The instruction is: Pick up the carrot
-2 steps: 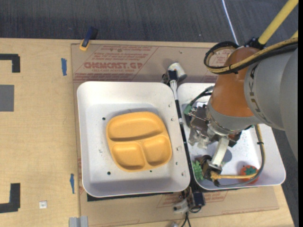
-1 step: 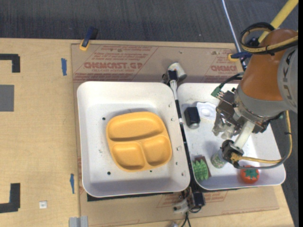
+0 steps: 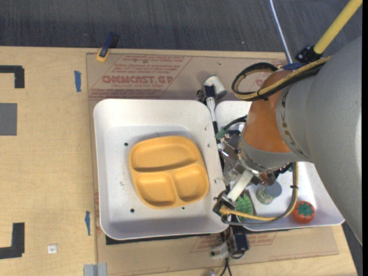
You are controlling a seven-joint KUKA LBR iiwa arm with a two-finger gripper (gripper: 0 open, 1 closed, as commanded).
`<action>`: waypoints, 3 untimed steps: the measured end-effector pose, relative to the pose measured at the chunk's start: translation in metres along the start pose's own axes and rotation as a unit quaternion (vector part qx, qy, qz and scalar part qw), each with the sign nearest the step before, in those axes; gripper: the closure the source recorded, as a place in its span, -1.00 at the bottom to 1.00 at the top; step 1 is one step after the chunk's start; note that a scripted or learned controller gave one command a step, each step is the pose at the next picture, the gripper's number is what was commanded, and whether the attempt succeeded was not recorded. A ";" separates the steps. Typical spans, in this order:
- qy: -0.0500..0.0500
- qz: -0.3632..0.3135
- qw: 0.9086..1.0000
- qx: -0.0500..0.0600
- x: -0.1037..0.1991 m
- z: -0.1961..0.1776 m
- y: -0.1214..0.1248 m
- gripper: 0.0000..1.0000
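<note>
- The gripper hangs low over the near-left part of the right bin, under the grey arm with its orange band; whether it is released or clenched cannot be told from here.
- The carrot, orange with a green top, lies in the right bin's near-right corner, well apart from the gripper.
- A green item lies in the same bin just below the gripper.
- Left of the right bin, the left bin carries a yellow divided plate.

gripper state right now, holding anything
Gripper: low in the right bin, over the green item; cannot be told whether it is open or closed. Carrot lies apart, near the bin's corner.
</note>
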State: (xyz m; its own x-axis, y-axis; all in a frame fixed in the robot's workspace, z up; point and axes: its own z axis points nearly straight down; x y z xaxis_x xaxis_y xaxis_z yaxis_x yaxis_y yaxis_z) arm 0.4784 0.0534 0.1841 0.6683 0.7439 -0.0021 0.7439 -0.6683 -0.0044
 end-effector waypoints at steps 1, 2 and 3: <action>0.001 0.199 0.980 -0.001 0.032 -0.058 -0.028 1.00; 0.000 -0.027 1.000 0.000 0.095 0.036 -0.085 1.00; 0.002 0.120 0.993 -0.002 0.137 0.092 -0.103 1.00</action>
State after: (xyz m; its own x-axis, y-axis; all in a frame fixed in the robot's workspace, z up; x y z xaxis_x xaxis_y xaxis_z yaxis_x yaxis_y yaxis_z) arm 0.4927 0.2239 0.0920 0.8260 0.5636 0.0012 0.5636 -0.8260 0.0000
